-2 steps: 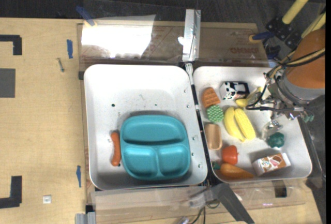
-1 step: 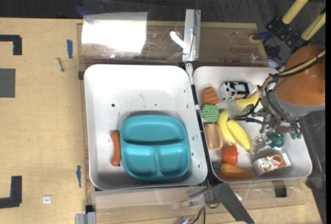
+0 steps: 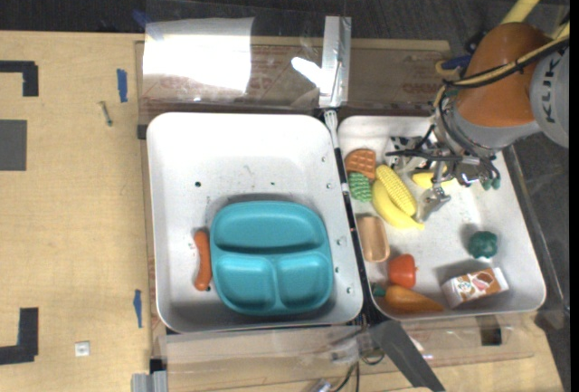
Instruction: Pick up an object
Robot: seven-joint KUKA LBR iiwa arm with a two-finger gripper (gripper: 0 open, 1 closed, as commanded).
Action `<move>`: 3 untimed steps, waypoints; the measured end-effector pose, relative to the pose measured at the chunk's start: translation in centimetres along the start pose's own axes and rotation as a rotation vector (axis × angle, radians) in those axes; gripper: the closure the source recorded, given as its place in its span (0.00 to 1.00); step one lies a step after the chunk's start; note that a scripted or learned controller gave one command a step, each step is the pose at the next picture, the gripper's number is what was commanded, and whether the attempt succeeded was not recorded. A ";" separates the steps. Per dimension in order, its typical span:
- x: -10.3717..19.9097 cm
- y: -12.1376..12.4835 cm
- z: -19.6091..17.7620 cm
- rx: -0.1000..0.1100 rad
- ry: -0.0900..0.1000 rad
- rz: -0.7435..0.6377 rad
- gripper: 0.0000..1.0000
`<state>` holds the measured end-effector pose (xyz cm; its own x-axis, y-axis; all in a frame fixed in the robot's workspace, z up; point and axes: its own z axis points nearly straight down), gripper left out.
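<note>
While the arm hangs over the right bin, these are the relations that count:

Gripper (image 3: 438, 196): low over the right bin's (image 3: 520, 227) upper middle, under the orange band; the metal tip looks close to the floor. Whether it is spread or pressed together I cannot tell, and nothing is visibly caught in it.

Nearest thing: the corn (image 3: 396, 194), just to the gripper's left in the view and nearly touching the tip.

Corn's long axis: slanted, running from upper left to lower right, with the lower end pointing toward the gripper.

Likely target: the corn, judged only by nearness.

What the move calls for: a short shift left, with the wrist turned so the grip closes across the corn's width rather than along its length.

Other candidates: green ball (image 3: 482, 243) and carton (image 3: 474, 285) lie below and to the right, apart from the tip; tomato (image 3: 403, 270) sits lower left.

Risk: the corn lies tight against neighbouring toys by the bin's left wall, leaving little room on that side.
</note>
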<state>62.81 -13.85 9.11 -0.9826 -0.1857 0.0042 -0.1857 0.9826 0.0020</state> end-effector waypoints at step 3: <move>3.7 5.5 0.1 0.005 -0.019 0.157 0.00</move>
<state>58.11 -9.16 9.02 -0.9995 -0.0293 -0.0153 -0.0293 0.9996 -0.0018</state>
